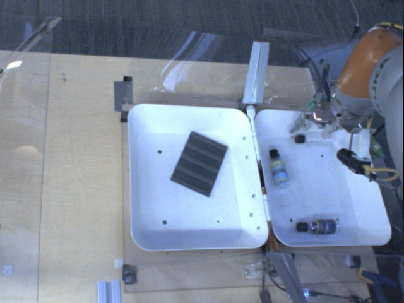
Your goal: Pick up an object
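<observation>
End effector (323, 120), state unclear, hovers at the right bin's (353, 197) far edge. One bottle (278, 168) lies lengthwise, cap toward the far edge; the other bottle (317, 226) lies crosswise along the near edge.

1. Two shallow white plastic bins (145, 226): smooth, matt, lightly speckled.
2. Dark grey ribbed rectangular pad (199, 163): matt, grooved.
3. Pale wooden bench (63, 188): smooth, slight sheen.
4. Two small dark-capped bottles (278, 167): glossy, plastic-looking.
5. Upright silver metal rail (255, 73): brushed.
</observation>
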`<state>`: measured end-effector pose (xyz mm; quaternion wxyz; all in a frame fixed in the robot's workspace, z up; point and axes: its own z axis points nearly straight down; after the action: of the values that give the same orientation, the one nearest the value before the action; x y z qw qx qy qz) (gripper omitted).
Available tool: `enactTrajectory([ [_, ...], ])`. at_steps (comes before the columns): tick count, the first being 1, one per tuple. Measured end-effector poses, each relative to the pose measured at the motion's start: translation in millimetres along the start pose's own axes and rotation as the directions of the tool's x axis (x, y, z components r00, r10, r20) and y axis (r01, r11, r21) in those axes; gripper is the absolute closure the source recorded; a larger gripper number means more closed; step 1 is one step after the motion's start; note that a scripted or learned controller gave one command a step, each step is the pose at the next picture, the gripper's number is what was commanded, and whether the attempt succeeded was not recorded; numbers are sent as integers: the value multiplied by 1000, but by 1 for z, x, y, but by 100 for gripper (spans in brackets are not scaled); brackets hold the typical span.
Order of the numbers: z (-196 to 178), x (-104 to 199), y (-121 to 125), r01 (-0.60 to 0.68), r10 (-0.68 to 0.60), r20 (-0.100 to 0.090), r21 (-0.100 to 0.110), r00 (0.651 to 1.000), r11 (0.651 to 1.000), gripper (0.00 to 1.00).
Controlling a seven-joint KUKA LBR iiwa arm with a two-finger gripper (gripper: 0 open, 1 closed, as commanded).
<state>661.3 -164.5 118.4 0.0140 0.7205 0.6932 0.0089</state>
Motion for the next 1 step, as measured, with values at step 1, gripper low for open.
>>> enactTrajectory([
  [1, 33, -19, 10, 40, -39, -5, 25, 999, 999, 0],
])
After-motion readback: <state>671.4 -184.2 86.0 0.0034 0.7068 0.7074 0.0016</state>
